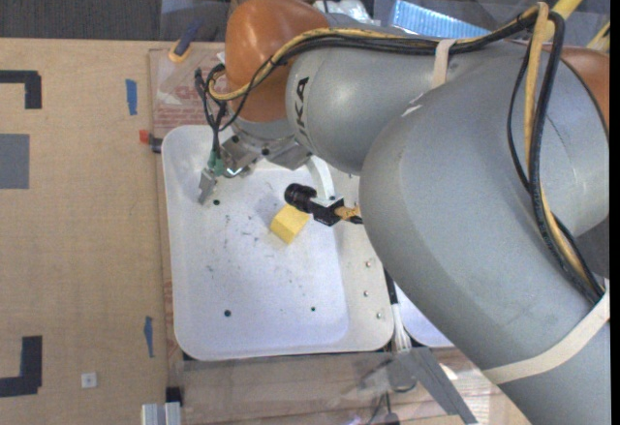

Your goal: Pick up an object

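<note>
Reaching arm (pixel 387 123): a big grey arm comes in from the right and stretches over the left bin (pixel 262 288). It hides most of the right bin (pixel 423 328).
Orange band (pixel 266 36): it wraps the arm just above the wrist, over the far edge of the left bin.
Claw (pixel 207 186): it points down near the far left corner of the left bin, close to the left edge. Its tip is low, right by the white floor. I cannot tell if it touches the floor.
Claw state: I cannot tell if it is open or closed.
Yellow block (pixel 288 224): a small yellow block lies on the floor of the left bin, near the middle and a little toward the right edge. It is apart from the claw, between the claw and the right edge.
Left bin: white and shallow, with round corners. It sits on the bench (pixel 77 249).
Dark specks (pixel 228 314): tiny dark dots and faint scuffs mark the bin floor. Two dots lie near the near edge.
Right bin: a small white part shows just beside the near right corner of the left bin, under the arm.
Bench: flat and tan.
Blue tape (pixel 131 96): one short strip is stuck on the bench near the far left corner of the left bin, and one near its near left corner.
Black marks (pixel 26 89): black corner shapes lie along the left edge of the bench.
</note>
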Controlling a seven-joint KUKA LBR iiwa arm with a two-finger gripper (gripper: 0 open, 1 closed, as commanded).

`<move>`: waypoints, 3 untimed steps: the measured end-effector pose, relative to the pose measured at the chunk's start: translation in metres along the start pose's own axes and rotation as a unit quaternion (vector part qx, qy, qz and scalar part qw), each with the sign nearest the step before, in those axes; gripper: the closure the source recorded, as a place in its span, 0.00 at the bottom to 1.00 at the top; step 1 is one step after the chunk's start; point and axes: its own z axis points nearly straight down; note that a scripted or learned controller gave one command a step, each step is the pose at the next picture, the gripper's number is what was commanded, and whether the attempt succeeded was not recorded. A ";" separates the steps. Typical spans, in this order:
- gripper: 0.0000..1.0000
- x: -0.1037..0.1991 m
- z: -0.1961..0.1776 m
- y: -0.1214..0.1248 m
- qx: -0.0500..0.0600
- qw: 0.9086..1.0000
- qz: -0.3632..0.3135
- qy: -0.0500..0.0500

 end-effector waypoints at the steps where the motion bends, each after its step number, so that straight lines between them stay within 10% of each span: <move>1: 1.00 -0.001 -0.013 0.004 -0.010 1.000 -0.003 -0.007; 2: 1.00 -0.002 -0.128 -0.004 -0.009 0.997 -0.083 -0.007; 3: 1.00 0.032 -0.199 -0.041 -0.007 0.962 -0.274 -0.007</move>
